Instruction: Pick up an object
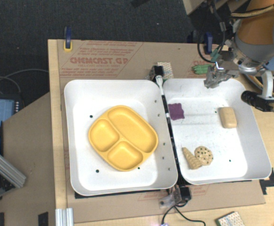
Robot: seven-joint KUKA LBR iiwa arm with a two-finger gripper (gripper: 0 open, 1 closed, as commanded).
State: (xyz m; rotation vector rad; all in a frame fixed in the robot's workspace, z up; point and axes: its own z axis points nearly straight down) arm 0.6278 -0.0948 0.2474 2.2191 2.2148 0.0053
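Gripper (215, 77): over right shallow white bin's (250, 173) far edge; finger state could not be told. Tan rounded block (228, 117) lay near, below it; purple square piece (176, 111), speckled cookie (203, 154), ridged cone (190, 158) alongside. Left white bin (75, 126): yellow three-compartment plastic plate (122, 137).

A yellow plastic three-compartment plate (122, 137) lies flat in the left white bin (75, 126). In the right white bin (250, 145) lie a small purple square block (176, 111), a tan rounded block (228, 117), and a speckled cookie (203, 154) touching a ridged tan cone (190, 158).
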